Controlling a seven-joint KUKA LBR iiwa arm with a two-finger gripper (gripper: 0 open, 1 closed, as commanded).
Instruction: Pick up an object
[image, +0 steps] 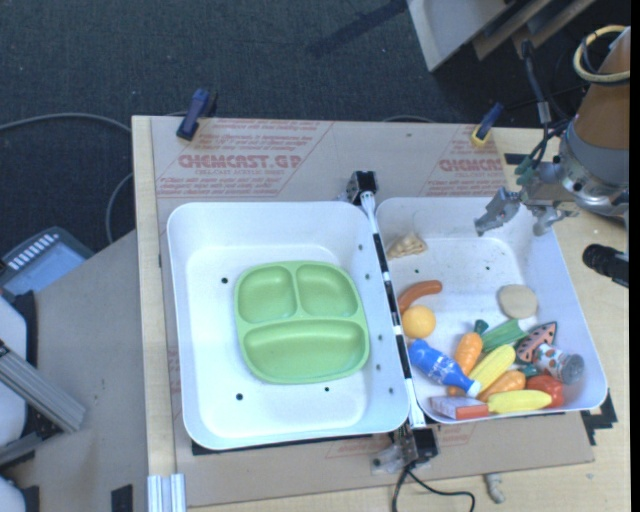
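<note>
Right bin (560, 262): toys (490, 365) below hand (518, 212).

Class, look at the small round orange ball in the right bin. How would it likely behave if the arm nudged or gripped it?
The small round orange ball looks smooth and spherical, so a nudge would probably send it rolling. It lies beside the reddish-brown toy sausage and the blue toy bottle, which might stop it. Its curved surface may slip from a two-finger end effector unless gripped centrally.

A grey arm (600, 165) with an orange band above the wrist, black cables trailing, ends in metal jaws.
</note>
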